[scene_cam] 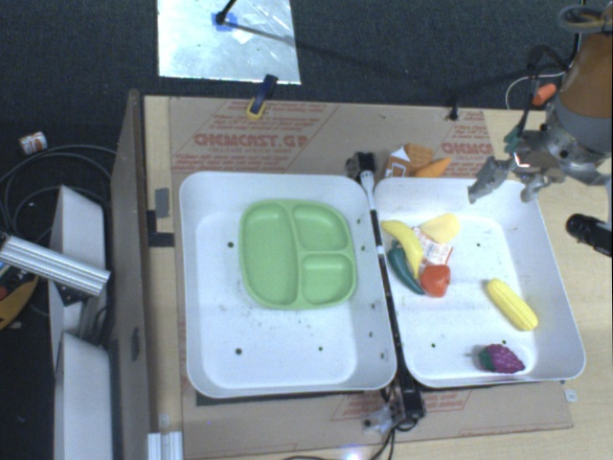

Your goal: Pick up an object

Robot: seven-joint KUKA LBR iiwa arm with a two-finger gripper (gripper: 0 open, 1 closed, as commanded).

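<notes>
Spread-fingered, the hand (508, 178) hovers over the right bin's (551, 257) far edge, gripping nothing. Banana (404, 242), corn (510, 304) and grapes (501, 358) lie in that bin; red "CHEMCAST GP" lettering (251, 141) marks the desk's cardboard (316, 127).

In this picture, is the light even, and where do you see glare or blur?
Camera view: light is fairly even and soft on both white bins; the silver sheet on the dark floor gives bright glare; the gripper looks slightly blurred; the green tray and corn are sharp enough, with faint shadows.
</notes>
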